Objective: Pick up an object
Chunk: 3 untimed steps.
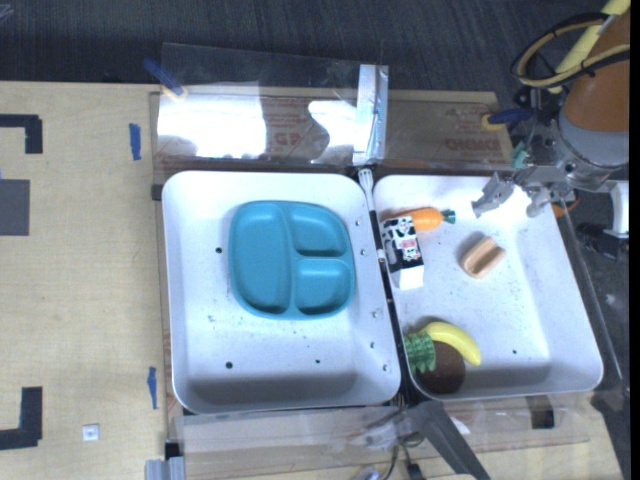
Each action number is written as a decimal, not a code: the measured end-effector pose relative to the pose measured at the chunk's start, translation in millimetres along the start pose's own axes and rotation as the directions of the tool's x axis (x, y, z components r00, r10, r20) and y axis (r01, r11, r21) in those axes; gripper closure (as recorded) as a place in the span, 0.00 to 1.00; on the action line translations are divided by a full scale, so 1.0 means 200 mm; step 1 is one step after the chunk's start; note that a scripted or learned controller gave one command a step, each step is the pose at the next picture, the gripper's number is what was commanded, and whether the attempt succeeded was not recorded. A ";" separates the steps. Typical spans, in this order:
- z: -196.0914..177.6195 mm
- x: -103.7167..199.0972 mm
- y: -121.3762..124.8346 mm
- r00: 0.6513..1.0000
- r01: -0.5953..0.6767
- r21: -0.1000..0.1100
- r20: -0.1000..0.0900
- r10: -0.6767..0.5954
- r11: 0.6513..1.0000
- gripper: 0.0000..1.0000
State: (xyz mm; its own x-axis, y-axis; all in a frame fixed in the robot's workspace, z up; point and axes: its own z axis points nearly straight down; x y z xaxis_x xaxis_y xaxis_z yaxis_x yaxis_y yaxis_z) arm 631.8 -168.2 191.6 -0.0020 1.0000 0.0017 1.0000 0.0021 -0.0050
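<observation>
The right bin (540, 328) holds several toy foods. A carrot (428, 219) lies near its back left, beside a black-and-white milk carton (402, 248) along the left wall. A hot dog bun (482, 256) rests in the middle. A yellow banana (452, 340) and a brown pineapple with a green top (432, 360) lie at the front left. My gripper (517, 196) hangs over the bin's back right corner, its fingers spread open with nothing between them, up and to the right of the bun.
The left bin (190, 268) carries a blue divided plate (292, 258). A clear plastic sheet (270, 113) stands behind the bins. Yellow and black cables (560, 53) loop at the upper right above the arm.
</observation>
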 end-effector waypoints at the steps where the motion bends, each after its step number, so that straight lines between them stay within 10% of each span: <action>1: 0.51 -0.12 0.01 1.000 0.011 -0.004 0.001 -0.011 1.000 0.00; 2: 0.51 -0.12 0.00 1.000 0.011 -0.003 0.001 -0.011 1.000 0.00; 3: 0.51 0.25 -0.12 1.000 0.008 0.000 -0.001 -0.008 1.000 0.00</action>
State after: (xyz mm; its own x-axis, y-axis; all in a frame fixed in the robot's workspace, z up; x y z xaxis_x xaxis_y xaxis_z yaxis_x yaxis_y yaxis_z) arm 607.9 -118.4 89.1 -0.0103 0.9999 0.0028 0.9999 0.0103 -0.0050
